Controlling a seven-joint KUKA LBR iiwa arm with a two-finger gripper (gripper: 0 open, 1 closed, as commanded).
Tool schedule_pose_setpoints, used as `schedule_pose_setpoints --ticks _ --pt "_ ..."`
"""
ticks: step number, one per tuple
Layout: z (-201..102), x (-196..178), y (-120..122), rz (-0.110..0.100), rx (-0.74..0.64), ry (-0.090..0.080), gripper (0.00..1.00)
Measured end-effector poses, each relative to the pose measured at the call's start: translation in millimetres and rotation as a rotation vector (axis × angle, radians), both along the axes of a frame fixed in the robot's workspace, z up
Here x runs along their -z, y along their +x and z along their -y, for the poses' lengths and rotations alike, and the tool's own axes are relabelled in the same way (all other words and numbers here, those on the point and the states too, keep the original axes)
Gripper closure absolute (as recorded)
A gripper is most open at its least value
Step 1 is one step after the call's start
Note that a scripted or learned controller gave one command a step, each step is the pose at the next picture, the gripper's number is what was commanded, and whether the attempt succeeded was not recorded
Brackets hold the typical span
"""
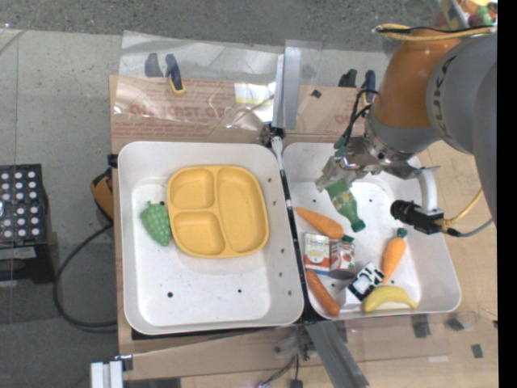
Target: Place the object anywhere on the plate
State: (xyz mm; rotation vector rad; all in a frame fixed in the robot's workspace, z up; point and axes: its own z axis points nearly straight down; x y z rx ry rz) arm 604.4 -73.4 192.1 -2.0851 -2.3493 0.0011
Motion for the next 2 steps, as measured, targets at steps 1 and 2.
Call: schedule_pose_setpoints --ticks 1,2 --pt "-111.7 0.3 -5.1 0.0 -0.037 0.0 1.0" --pt "-111.5 0.3 -5.2 -0.001 -0.037 0.0 0.0"
